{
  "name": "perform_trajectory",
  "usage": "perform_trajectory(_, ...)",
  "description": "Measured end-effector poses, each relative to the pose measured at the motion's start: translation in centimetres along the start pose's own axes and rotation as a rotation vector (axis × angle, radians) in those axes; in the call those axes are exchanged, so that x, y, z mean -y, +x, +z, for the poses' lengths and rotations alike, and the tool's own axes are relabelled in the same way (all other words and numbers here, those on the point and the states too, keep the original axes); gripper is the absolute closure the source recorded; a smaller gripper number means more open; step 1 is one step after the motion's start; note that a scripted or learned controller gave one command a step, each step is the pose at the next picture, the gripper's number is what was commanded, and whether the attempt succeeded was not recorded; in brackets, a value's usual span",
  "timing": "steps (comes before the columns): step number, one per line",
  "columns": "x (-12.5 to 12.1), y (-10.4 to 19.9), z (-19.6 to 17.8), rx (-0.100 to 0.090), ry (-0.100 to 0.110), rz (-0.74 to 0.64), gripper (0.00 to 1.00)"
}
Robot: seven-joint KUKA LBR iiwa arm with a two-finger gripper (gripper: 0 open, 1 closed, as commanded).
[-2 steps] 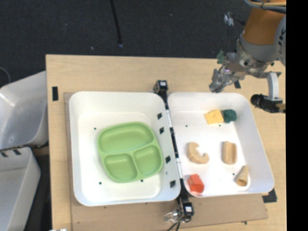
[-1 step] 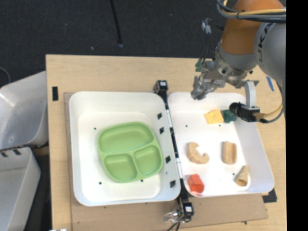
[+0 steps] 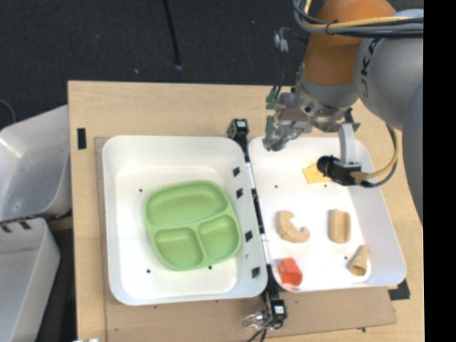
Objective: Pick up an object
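Red block (image 3: 288, 273) sits closest to me, by the bin's (image 3: 381, 216) edge. My end effector (image 3: 274, 141) hangs far from it; I cannot tell its state.

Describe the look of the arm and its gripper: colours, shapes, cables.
The arm is a thick, rounded grey body with a glossy orange band above the wrist. Yellow and black cables loop over the top of that band, and another cable curves down the arm's side. Below sits a metallic grey wrist block, ending in the gripper, small and dark grey. A black fitting juts from the lower side.
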State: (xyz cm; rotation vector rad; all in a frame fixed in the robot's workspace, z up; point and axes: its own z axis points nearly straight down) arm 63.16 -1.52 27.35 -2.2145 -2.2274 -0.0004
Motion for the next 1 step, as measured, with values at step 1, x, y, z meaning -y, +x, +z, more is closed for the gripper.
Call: perform_trajectory(1, 0.61, 5.53, 1.97, 0.000, 0.001, -0.001, 1.00)
